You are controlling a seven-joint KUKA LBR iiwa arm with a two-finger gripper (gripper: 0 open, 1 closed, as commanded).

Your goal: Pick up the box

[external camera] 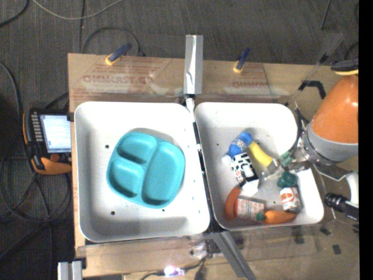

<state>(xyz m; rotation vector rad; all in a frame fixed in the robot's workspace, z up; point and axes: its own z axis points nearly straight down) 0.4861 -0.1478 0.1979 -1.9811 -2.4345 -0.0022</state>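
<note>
Box (251, 205) in right bin (233, 113), among clutter.

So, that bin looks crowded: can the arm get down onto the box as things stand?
Probably yes: the box lies with its top bare, though a carrot and orange piece press against its sides.

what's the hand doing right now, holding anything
Hand: low in the right bin among the clutter, beside the yellow bottle; whether it grips anything cannot be told.
</note>
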